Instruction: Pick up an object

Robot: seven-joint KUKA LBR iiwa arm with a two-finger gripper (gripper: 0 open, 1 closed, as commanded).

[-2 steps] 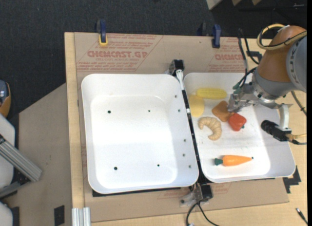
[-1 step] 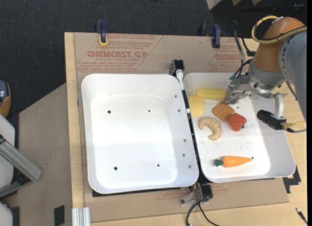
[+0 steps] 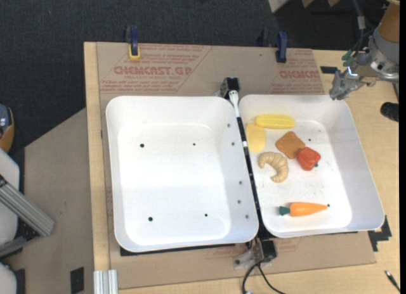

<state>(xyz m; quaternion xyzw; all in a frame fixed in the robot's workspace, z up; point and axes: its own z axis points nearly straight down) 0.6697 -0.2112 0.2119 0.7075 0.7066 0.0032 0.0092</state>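
The right bin (image 3: 358,153) holds several toy foods: a yellow corn cob (image 3: 274,121), a pale yellow piece (image 3: 255,138), a brown bread slice (image 3: 290,144), a red pepper (image 3: 309,158), a tan croissant (image 3: 274,165) and an orange carrot (image 3: 306,209) near the front. My gripper (image 3: 343,87) hangs above the bin's far right corner, off to the right and beyond the foods, with nothing seen between its fingers.
The left bin (image 3: 120,159) lies beside the right one, on a brown board. Two blue clamps (image 3: 132,40) (image 3: 281,44) hold the board's far edge. A black clip (image 3: 230,86) sits where the bins meet at the back.
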